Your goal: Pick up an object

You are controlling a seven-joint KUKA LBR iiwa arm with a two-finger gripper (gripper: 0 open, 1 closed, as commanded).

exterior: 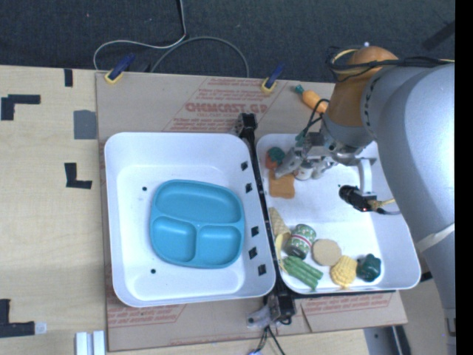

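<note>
While my end effector [299,163] hangs low over the right bin [384,231] near an orange block [281,188], I cannot tell its opening.

A sky-blue plastic plate with three compartments [196,222] lies in the middle of the left shallow white bin [126,154]. At its twelve o'clock, a brown cardboard sheet with red lettering [214,106] underlies both bins, clamped by yellow-and-blue clips [118,70].

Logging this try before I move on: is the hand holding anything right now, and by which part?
Cannot be told. The hand is low in the right bin, beside an orange-brown food piece, but its tips are too blurred to show a hold.
</note>
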